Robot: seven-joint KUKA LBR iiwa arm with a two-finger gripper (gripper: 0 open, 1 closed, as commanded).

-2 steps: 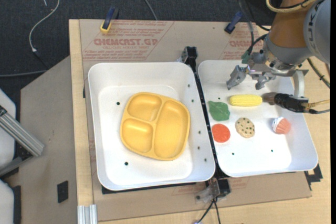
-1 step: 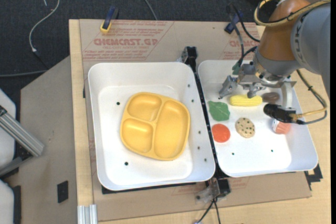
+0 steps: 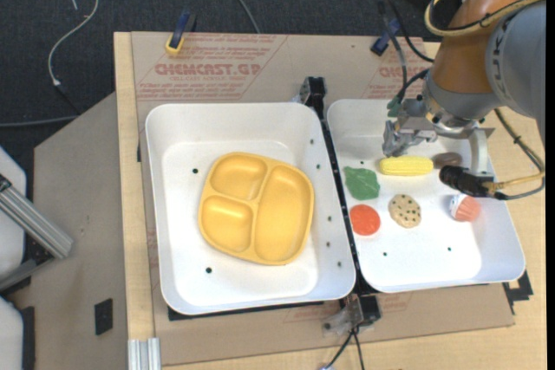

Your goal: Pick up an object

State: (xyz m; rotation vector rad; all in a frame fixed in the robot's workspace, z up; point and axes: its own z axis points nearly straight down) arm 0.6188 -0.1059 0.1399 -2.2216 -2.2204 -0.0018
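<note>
My gripper (image 3: 400,139) hangs low in the right bin (image 3: 434,269), just above the far left end of a yellow corn cob (image 3: 406,166) that lies crosswise there. Nothing is visibly lifted. Left of the corn lies a green leafy piece (image 3: 362,182). Nearer the front are a red-orange round slice (image 3: 365,220) and a speckled cookie (image 3: 404,210). A small pink and white item (image 3: 464,207) lies at the right, under a black part of the wrist. A brown piece (image 3: 448,160) is partly hidden behind the arm.
The left bin (image 3: 173,152) holds a yellow divided plate (image 3: 257,207). A black clamp (image 3: 313,90) sits between the bins at the back. The grey and orange arm (image 3: 473,48) looms over the right bin's far right corner, with cables around it.
</note>
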